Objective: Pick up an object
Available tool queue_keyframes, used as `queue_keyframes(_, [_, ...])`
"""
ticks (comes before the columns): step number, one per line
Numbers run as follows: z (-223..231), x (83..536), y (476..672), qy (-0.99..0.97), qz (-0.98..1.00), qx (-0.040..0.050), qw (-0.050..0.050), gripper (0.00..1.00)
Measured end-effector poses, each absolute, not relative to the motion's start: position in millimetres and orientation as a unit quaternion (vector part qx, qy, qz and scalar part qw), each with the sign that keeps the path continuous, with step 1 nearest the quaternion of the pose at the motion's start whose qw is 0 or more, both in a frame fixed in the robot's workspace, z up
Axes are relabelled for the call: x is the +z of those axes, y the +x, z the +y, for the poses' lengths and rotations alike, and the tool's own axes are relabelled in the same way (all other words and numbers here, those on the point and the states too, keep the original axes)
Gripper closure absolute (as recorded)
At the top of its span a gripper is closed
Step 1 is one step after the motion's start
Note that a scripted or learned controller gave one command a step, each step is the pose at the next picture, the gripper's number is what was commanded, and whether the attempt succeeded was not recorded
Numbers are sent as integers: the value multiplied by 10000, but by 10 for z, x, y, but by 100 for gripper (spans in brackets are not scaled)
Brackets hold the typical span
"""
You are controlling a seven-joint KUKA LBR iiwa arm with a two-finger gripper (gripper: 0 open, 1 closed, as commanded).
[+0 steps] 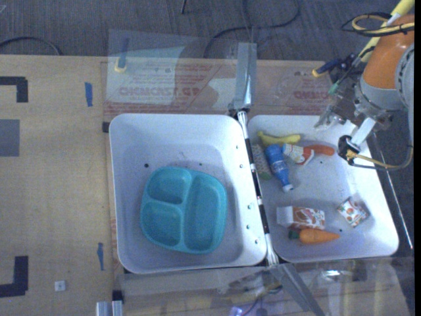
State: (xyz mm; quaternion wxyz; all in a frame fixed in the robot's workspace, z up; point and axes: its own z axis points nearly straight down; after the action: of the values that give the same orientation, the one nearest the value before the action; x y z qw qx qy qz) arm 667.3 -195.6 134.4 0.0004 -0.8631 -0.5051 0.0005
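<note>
The right bin (368,176) holds several small things: a yellow banana (279,137), a blue bottle (277,166), a white and red bottle (309,152), a white and red carton (300,216), an orange carrot (318,236) and a small red and white packet (352,212). My gripper (345,125) hangs over the bin's far right corner, just right of the white and red bottle and apart from it. I see nothing held in it. The orange band (387,64) of the arm sits above it at the frame's right edge.
The left bin (131,143) holds a teal divided plate (184,209). A metal divider (245,84) runs between the bins at the back. Cables (368,164) trail from the wrist across the right bin's right rim. The wooden bench (52,176) spreads to the left.
</note>
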Motion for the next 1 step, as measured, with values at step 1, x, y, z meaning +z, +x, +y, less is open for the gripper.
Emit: queue_keyframes(1, [-1995, 880, 6671, -8509, -5254, 26, 42, 0])
